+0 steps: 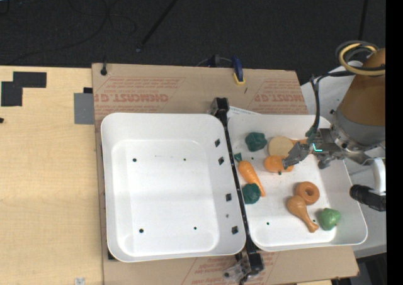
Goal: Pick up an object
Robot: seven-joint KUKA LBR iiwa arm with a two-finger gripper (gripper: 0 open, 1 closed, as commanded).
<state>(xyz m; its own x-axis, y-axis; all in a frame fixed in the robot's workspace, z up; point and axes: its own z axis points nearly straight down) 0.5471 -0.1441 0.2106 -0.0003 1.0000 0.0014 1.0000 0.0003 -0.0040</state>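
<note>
near the front right corner of the right bin (352, 240): a green ball (328, 217), touching a tan drumstick-shaped toy (301, 211). just behind, a brown ring (308, 192). by the left wall, a dark green lump (251, 193) against an orange carrot (249, 175). farther back, mid-bin, the gripper (291, 160) low over an orange piece (273, 164) beside a beige disc (281, 146); cannot tell how the jaws stand. toward the back left, a teal lump (255, 141). alongside, the left bin (119, 151).

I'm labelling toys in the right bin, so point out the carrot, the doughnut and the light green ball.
carrot (250, 177): camera view, middle of its orange body.
doughnut (308, 192): camera view, on its brown ring.
light green ball (329, 218): camera view, its centre.
</note>
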